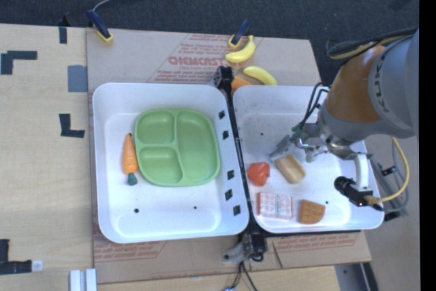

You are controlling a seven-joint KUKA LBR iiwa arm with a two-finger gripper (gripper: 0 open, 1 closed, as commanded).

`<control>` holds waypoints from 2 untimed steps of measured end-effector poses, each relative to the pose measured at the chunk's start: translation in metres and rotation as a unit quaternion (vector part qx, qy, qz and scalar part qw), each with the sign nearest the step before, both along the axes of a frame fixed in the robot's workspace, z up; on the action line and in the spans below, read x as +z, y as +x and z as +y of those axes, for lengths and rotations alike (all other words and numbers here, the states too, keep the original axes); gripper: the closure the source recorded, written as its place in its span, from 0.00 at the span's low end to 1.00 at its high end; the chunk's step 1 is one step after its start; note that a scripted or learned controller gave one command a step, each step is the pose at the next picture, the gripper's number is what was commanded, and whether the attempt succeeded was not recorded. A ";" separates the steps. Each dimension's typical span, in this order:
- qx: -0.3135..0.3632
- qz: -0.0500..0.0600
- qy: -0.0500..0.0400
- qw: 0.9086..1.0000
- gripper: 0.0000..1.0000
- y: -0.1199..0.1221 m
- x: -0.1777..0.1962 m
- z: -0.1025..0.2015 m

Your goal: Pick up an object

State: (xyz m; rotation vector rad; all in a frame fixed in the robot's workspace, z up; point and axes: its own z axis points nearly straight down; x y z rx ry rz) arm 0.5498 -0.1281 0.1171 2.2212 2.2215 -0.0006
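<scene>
The pincer [291,148] hangs open over the bread roll [291,168] near the right bin's [272,100] middle, gripping nothing.

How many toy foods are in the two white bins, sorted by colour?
Orange: 1, the carrot
Red: 1, the tomato
Tan or brown: 2, the bread roll and the cracker
Pink and white: 1, the packet
Total: 5
</scene>
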 end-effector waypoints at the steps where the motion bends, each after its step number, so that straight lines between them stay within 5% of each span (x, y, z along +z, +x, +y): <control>1: 0.001 -0.002 0.000 1.000 0.00 -0.023 -0.031 -0.010; 2: 0.000 -0.003 -0.002 1.000 1.00 -0.023 -0.021 -0.012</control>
